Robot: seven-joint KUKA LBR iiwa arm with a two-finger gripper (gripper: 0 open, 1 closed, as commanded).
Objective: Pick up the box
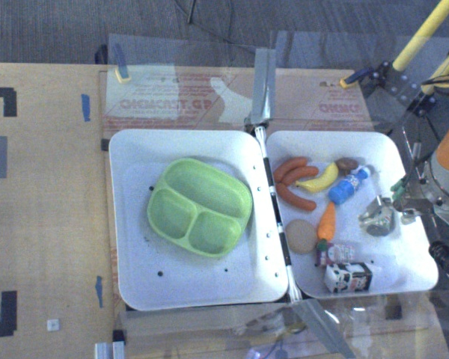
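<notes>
We judge the box (348, 277) light and easily crushed, best gripped across its sides; the gripper (377, 219) state is unclear.

Just below the gripper (379, 219), a black-and-white blotched box (348, 277); to its left, an orange carrot (326, 223), blue bottle (346, 186), yellow banana (319, 179).

Two white bins (127, 200) are sitting side by side. They are holding one green tray (200, 207), three sausages (293, 179), one banana (322, 179), one carrot (326, 222), one bottle (347, 185) and one box (347, 277).
</notes>
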